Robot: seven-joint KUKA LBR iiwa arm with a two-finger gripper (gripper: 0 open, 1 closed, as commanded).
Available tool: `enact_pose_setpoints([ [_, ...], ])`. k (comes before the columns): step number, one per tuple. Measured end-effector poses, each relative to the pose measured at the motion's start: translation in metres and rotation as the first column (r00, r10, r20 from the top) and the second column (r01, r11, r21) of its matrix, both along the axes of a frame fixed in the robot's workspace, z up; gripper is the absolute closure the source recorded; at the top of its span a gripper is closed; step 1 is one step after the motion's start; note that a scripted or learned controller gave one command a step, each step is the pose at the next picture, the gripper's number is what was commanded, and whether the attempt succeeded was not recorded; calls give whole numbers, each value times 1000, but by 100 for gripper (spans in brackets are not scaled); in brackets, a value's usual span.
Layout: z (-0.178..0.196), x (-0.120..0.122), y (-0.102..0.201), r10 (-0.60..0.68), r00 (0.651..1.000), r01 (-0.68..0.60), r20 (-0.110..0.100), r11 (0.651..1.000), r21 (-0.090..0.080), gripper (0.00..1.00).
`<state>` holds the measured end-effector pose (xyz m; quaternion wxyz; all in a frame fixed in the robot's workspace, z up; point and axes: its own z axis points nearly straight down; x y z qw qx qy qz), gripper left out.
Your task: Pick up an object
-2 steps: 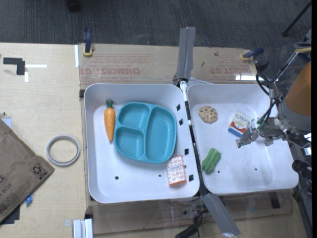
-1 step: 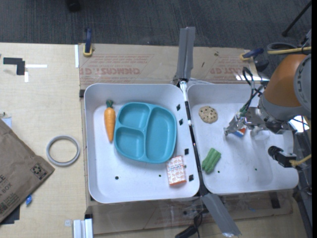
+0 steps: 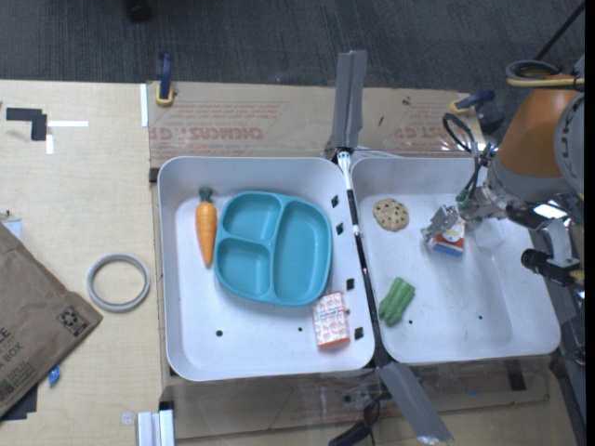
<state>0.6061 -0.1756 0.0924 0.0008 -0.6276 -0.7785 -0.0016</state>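
Look to the right of the frame: your gripper [image 3: 446, 226] sits low in the right bin [image 3: 521, 333], in its upper middle part, with the grey arm [image 3: 539, 137] and its orange band reaching in from the right edge. A small white carton with red and blue print [image 3: 450, 242] lies right at the tip, touching it or nearly so. I cannot tell whether the fingers are open or closed, because the metal parts blur together at this angle, so do not count the carton as held.

That carton reads as the thing being tried for, since the tip is on it and the other pieces lie apart. The cookie [image 3: 391, 215] sits just to the left of the gripper, near the bin's upper left corner. The green vegetable piece [image 3: 397, 300] lies lower, near the divider between the bins.

The left bin [image 3: 181, 333] carries the spare choices. A blue divided plate [image 3: 275, 247] takes its middle, which pushes the carrot [image 3: 205, 230] to the plate's left side and the small pink packet [image 3: 331, 321] to its lower right corner. A tape ring [image 3: 118, 281] lies outside on the surface [image 3: 65, 203] at the left.

My judgement is that a lift would settle it: watch whether the carton rises with the tip.
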Motion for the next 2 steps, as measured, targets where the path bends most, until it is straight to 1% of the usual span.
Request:
enact_pose_setpoints([
  [1, 10, 0, -3, -2, 1000, 2, 2, 1000, -4, 100],
  [2, 101, -8, 24, -90, 996, 90, -1, 996, -5, 100],
])
